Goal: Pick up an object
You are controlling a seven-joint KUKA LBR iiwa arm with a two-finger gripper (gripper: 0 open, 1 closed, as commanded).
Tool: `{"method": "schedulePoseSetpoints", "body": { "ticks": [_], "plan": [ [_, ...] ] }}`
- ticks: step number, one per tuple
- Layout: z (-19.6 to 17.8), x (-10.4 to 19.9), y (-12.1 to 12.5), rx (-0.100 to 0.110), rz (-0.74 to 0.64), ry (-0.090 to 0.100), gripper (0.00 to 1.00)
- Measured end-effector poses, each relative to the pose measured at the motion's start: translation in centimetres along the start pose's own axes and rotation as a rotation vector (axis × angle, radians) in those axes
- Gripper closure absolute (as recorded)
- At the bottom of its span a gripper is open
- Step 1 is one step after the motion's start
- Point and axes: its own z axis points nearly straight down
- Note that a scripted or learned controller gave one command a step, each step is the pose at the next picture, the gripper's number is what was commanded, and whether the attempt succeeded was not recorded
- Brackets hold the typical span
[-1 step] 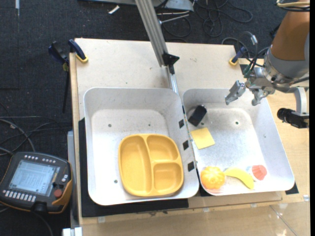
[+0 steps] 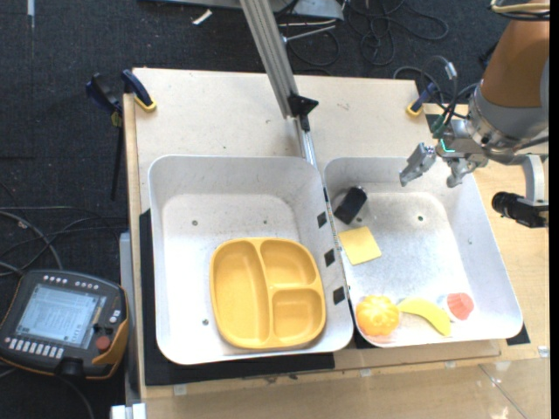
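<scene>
My gripper (image 2: 436,171) hangs open above the back of the right bin (image 2: 489,251), with nothing between its fingers. Below it in that bin lie a black block (image 2: 350,204) at the left wall, a flat yellow square (image 2: 361,245), an orange fruit (image 2: 377,315), a yellow banana (image 2: 427,314) and a small red piece (image 2: 459,304) along the front edge. The gripper is well to the right of and behind the black block, apart from every object.
A yellow divided plate (image 2: 266,293) lies in the left bin (image 2: 175,234). A metal pole (image 2: 271,46) slants up from between the bins. Clamps sit at the bench's back corners, and a teach pendant (image 2: 57,321) lies at the lower left.
</scene>
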Motion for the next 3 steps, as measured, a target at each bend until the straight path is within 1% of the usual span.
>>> {"method": "schedulePoseSetpoints", "body": {
  "ticks": [1, 2, 3],
  "plan": [
    [4.4, -0.4, 0.1, 0.003, 0.003, -0.001, 0.00],
    [9.1, -0.4, -0.7, 0.004, 0.003, 0.000, 0.00],
    [13.9, -1.2, -0.5, 0.004, 0.004, 0.000, 0.00]
  ]
}}
